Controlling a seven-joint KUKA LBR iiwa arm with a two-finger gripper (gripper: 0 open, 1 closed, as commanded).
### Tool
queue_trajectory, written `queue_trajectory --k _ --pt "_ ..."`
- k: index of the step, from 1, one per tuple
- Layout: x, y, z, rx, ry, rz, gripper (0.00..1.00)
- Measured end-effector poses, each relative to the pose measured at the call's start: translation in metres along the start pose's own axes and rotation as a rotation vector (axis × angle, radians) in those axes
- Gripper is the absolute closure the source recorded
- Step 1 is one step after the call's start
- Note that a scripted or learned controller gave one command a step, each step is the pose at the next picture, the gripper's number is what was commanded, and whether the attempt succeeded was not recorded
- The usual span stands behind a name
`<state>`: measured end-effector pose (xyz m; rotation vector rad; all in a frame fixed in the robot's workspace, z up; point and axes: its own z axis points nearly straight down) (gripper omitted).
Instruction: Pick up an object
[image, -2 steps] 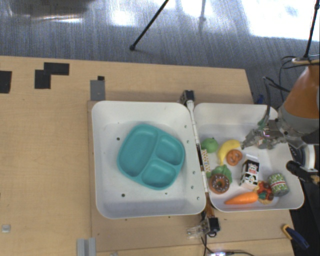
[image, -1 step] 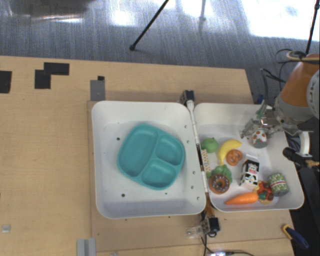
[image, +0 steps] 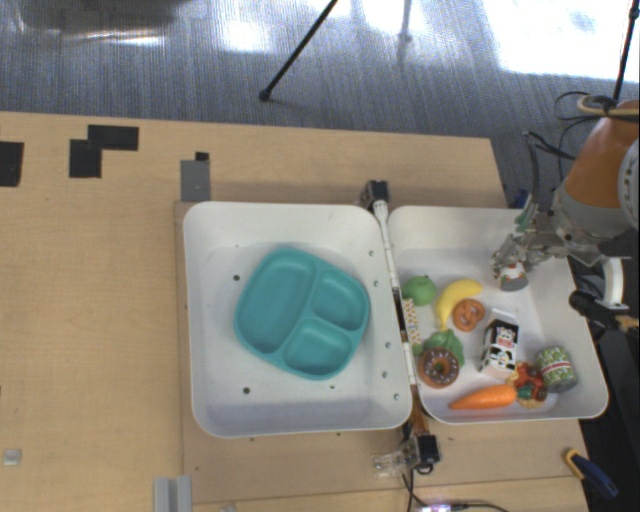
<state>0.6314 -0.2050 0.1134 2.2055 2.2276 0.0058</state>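
Two bins (image: 200, 300), one teal tray (image: 302, 312)

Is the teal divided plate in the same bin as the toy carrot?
No. The teal divided plate lies in the left bin, while the toy carrot lies in the right bin.

Right bin (image: 420, 228): upper half open, approach free apart from end effector (image: 512, 270) at upper right. Lower half crowded: green fruit (image: 420, 290), yellow fruit (image: 457, 297), donut (image: 438, 366), cow-print box (image: 499, 346), carrot (image: 483, 398) packed close, gaps narrow. Left bin (image: 200, 300): teal divided tray (image: 302, 312) takes centre, free strip along walls. Centre rim between bins raised. Worktop (image: 90, 350) left of bins open.
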Motion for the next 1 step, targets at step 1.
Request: queue_trajectory --k 1 --pt "0.059 0.0261 -0.0845 0.0 0.002 0.002 1.0"
